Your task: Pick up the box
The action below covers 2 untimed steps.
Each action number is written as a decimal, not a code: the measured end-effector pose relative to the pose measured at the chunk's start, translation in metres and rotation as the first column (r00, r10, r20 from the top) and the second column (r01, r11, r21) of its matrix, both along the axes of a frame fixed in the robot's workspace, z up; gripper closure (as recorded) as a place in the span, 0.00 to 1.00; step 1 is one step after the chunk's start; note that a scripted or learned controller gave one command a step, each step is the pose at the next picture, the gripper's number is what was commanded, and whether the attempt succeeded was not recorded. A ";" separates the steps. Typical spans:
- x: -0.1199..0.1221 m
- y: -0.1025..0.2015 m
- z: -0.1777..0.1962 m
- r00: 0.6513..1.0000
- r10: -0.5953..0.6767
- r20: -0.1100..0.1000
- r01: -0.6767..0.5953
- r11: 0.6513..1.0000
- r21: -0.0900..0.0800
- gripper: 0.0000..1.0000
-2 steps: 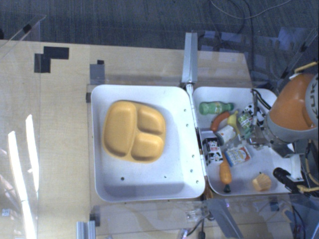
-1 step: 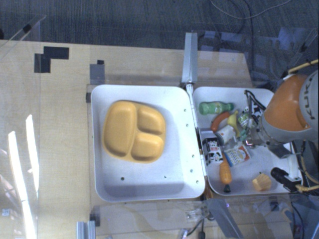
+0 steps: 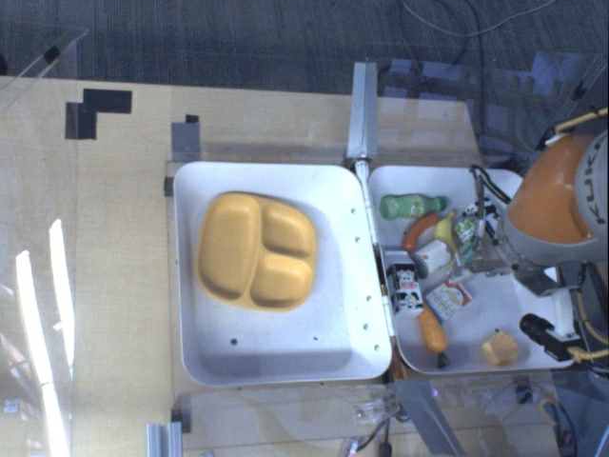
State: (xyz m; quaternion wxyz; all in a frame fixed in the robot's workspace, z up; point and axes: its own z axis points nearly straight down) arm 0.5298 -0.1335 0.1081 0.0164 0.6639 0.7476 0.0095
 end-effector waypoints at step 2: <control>0.013 -0.002 -0.013 0.968 0.249 -0.015 -0.250 0.968 -0.005 0.00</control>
